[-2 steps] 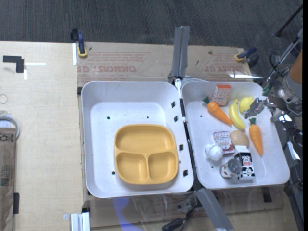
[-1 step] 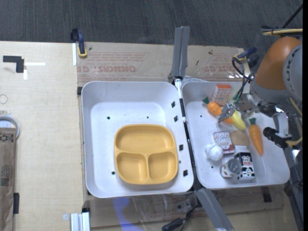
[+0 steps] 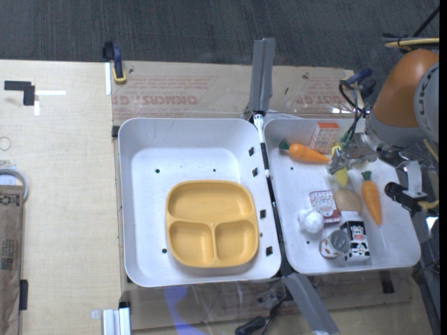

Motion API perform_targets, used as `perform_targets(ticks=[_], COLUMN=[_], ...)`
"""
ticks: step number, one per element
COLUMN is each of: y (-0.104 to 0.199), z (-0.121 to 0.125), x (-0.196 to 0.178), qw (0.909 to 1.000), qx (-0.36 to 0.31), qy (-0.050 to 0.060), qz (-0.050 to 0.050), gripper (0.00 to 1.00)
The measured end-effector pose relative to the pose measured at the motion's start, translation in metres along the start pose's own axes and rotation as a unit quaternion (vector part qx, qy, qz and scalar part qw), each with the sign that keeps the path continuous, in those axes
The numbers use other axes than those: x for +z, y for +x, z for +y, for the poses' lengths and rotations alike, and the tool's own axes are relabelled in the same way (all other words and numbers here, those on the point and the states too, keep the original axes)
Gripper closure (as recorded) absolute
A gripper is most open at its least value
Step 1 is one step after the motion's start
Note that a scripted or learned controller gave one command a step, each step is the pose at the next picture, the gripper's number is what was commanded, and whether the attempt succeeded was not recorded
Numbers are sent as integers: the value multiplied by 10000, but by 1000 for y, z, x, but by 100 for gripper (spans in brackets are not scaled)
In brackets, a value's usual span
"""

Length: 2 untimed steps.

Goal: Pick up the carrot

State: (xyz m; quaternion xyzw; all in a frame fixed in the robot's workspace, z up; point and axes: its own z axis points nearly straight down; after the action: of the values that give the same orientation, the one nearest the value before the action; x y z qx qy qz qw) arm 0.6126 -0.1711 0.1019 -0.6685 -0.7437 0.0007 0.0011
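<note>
A pale wooden bench is carrying two shallow white bins side by side under a dark floor. In the right bin two carrots are lying: one carrot near the back left corner, its green top pointing toward the divider, and a second carrot further right, lying nearly lengthwise with its green end up. Both are looking like toy food, so probably light, stiff and smooth-skinned, tapering enough to slip out of a pinch near the tip; the thicker middle of the body, taken across its width, is offering the surest hold.

The gripper is hanging just right of the first carrot's thin end, between the two carrots, and is holding nothing visible; whether its pincer is wide or narrow cannot be told at this size.

Around them, a small red-and-white packet, a white ball and a cow-print carton are crowding the bin's front. The left bin is holding a yellow divided plate.
</note>
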Motion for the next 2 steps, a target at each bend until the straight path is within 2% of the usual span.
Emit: perform_targets(ticks=[1,2], y=[0,26], z=[0,46], x=[0,10], qw=[10000,9844], qx=[1,-1758], qy=[2,51], qz=[1,7], gripper=[0,0])
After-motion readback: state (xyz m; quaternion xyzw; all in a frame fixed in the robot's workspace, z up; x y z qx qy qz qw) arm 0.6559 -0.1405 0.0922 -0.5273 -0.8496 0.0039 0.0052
